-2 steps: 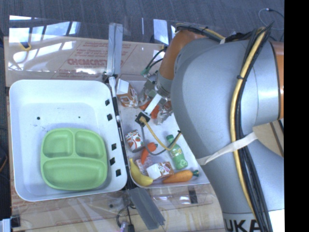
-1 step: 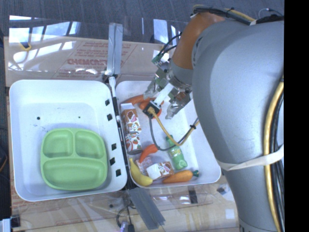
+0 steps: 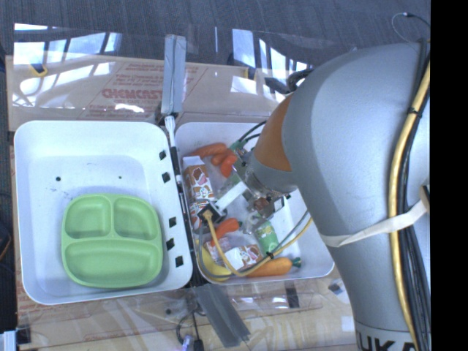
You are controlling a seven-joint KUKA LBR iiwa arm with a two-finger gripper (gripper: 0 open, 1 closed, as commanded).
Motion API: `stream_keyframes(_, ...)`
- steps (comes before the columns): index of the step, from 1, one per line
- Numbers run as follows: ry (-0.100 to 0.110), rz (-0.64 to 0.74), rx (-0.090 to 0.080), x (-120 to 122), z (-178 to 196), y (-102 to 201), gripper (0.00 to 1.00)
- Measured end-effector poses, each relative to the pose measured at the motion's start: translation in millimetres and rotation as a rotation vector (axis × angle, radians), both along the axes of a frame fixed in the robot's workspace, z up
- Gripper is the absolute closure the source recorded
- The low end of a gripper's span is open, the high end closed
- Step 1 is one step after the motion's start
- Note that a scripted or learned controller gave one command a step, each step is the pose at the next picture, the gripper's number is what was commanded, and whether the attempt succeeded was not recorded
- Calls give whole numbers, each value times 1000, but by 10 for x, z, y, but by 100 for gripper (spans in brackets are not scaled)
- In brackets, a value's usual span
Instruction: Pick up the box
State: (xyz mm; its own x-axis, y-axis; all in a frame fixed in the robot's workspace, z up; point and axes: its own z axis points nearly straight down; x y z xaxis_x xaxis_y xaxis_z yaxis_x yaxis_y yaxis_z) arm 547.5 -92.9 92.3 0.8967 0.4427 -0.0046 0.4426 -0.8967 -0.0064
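The grey arm [image 3: 365, 159] is nearest the camera, its bulk covering the right side of the right bin [image 3: 212, 131] and much of what lies there. Below its orange band the end effector [image 3: 259, 202] sits low among the clutter in the middle of that bin. The wrist hides it, so I cannot tell whether it is released or clenched, and nothing can be seen held in it. The box [image 3: 197, 185], a brown and white printed carton, lies flat against the right bin's left wall, just beside the end effector and on its left. The step in hand looks like the approach or descent before a grasp, and the pick itself seems not yet made. The next move would call for shifting left over the carton and closing across its narrow sides. Room is tight: the wall hems in the box on one side, an orange carrot [image 3: 212, 151] lies near its upper end, and a banana [image 3: 207, 263] lies past its lower end with a second carrot [image 3: 272, 268] along the bin's near edge. Straight up is the freest way out. The left bin [image 3: 88, 141] holds a green divided plate [image 3: 111, 240], well apart from the work.
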Motion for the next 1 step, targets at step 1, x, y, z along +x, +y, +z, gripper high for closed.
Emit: stream_keyframes(1,-3,-111,-1,424,240,-6,0)
